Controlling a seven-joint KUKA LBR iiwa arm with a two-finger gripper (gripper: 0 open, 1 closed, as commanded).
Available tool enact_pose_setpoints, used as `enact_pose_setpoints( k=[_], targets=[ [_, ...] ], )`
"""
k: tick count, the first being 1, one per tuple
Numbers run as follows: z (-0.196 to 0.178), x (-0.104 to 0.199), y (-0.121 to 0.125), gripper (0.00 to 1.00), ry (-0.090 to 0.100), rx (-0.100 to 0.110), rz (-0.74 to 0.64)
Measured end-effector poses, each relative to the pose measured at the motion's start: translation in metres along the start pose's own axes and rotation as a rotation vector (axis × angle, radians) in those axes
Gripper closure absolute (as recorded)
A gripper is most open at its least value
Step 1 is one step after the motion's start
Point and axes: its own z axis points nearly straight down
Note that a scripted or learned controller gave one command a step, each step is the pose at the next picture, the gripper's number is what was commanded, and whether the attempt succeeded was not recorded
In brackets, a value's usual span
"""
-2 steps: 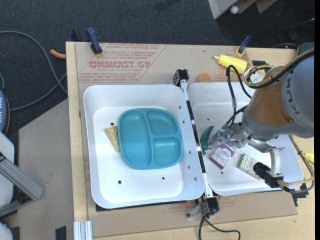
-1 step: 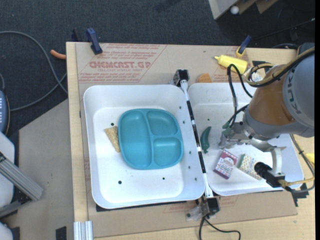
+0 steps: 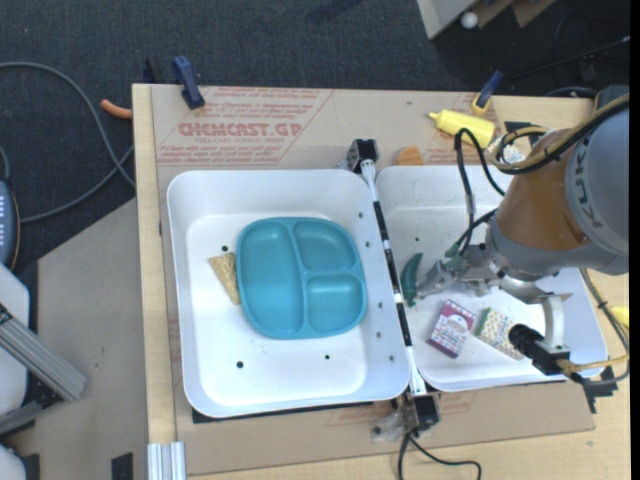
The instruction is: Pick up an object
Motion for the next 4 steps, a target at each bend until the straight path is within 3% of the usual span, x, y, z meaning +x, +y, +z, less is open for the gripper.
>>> enact_pose_setpoints(
  k=[1,2,3,4],
  targets=[
    [-0.184,-0.036,0.034,0.0,0.002,0.004,-0.003],
    [0.001,0.0,-0.005,0.0,0.002,0.005,-0.002],
    [-0.127,-0.049,0.029,0.0,0.002,0.004,-0.003],
    [-0.078,-0.012,0.114,0.0,0.003,0.006,-0.005]
  ],
)
